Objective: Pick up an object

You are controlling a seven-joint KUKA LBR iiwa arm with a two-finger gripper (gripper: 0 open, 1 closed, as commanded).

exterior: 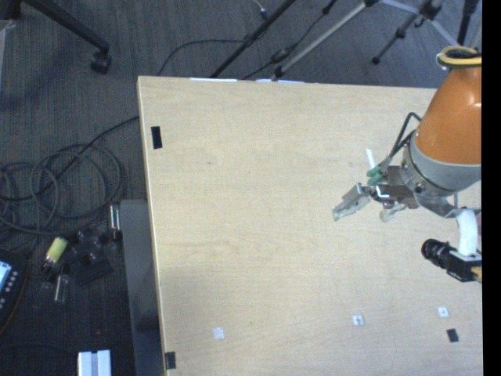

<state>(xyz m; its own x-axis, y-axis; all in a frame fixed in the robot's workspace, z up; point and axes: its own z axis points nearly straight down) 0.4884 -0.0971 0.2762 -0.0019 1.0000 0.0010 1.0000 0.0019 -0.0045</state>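
Note:
My gripper [365, 210] hangs over the right part of a bare pale wooden bench top [258, 233]. Its two grey fingers are spread apart: one [346, 205] points left and the other [389, 213] sits closer to the wrist. Nothing is between them, so it is open. Just above the fingers, a small green piece with a white stick [373, 167] pokes out at the wrist. The orange band of the arm [454, 116] rises to the right.
A small black tag [156, 137] lies near the bench's far left corner. Another black scrap [452, 335] and some tiny white squares [358, 319] lie near the front. Left of the bench, cables and clutter [70, 249] cover the floor.

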